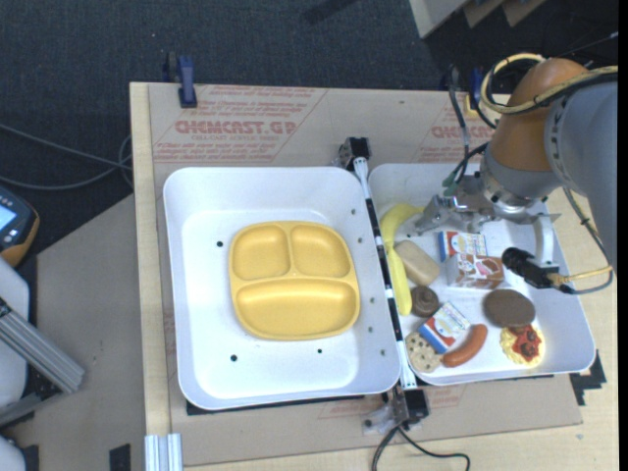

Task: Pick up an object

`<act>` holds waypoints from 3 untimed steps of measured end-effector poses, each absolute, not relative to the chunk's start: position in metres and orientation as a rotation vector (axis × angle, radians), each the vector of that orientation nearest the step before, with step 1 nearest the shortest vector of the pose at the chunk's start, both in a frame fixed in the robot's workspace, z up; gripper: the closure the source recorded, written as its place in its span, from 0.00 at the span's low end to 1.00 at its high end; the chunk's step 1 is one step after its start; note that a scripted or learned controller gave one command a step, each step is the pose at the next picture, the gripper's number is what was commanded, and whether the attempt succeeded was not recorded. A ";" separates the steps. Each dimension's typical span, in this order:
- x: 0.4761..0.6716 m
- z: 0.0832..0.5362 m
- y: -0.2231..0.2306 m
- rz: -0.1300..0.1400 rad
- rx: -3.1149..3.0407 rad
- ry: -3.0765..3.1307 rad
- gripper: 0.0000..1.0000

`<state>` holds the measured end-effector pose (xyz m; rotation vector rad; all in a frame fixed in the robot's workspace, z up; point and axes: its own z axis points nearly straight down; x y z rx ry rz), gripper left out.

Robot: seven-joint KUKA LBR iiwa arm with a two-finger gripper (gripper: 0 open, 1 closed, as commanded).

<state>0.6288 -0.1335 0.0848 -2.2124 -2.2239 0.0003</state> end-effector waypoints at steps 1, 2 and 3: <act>0.594 0.085 -0.150 0.003 -2.222 -2.216 0.00; 0.596 0.095 -0.148 -0.002 -2.223 -2.222 1.00; 0.671 0.153 -0.096 -0.013 -2.219 -2.237 1.00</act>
